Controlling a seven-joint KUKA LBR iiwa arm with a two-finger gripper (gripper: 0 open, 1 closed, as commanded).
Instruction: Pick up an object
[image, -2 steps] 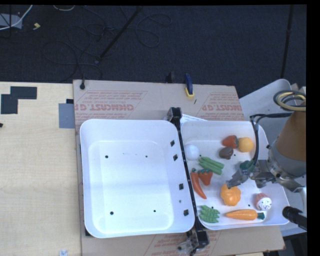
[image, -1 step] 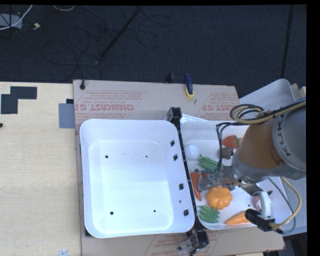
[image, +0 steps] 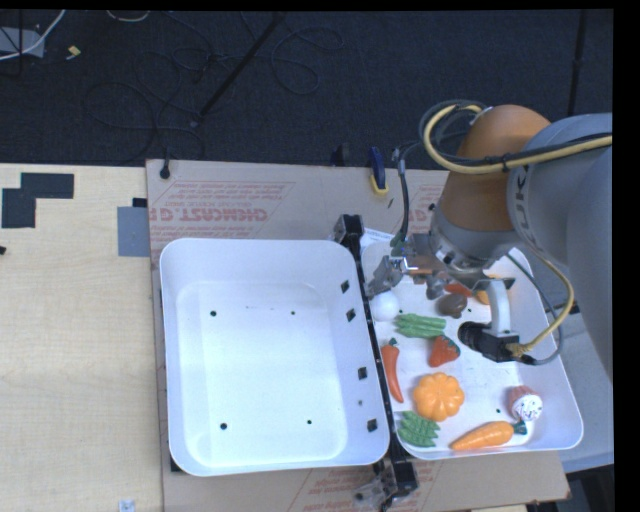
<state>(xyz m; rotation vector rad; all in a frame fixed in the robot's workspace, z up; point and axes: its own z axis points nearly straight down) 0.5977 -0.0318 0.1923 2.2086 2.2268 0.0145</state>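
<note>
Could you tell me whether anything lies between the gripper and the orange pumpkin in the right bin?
Yes: the green beans and a strawberry lie between the gripper and the pumpkin.

The grey arm with its orange band (image: 497, 165) reached over the right shallow white bin (image: 565, 400), its gripper (image: 440, 275) low among the toys. Below it lay a green bean pod (image: 420, 324), a red strawberry (image: 443, 350), a round orange pumpkin (image: 439, 396) and an orange carrot (image: 484, 436). The left shallow white bin (image: 190, 300) sat beside it.
</note>
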